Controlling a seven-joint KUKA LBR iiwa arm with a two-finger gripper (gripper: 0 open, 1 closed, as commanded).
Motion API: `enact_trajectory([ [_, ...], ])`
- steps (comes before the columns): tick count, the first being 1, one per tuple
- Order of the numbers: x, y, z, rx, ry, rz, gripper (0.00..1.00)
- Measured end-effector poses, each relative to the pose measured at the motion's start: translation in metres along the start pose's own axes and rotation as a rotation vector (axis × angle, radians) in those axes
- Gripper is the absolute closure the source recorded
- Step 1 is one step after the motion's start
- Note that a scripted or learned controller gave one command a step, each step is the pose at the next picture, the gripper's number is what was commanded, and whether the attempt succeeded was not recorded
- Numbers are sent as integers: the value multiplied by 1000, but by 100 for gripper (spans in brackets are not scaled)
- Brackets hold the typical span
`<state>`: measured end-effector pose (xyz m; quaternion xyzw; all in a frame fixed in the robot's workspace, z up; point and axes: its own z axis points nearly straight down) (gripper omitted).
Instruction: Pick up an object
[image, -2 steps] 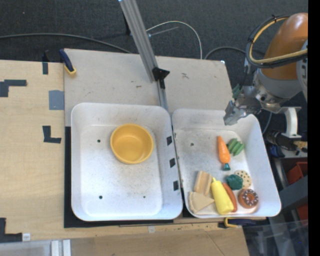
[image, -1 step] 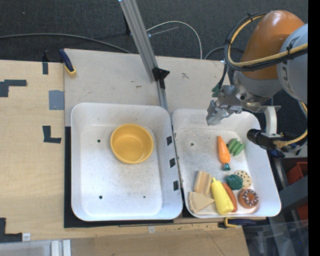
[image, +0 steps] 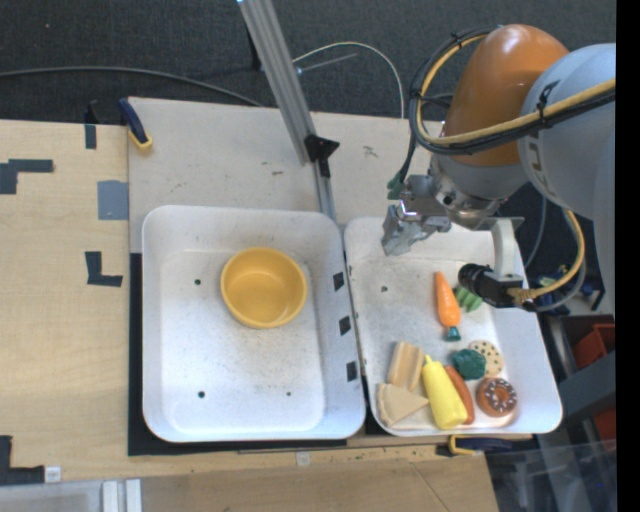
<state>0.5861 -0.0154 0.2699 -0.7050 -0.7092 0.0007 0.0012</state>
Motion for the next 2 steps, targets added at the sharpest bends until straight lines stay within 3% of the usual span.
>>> enact_trajectory([
  [2,100,-10,20,1,0,-1,100],
])
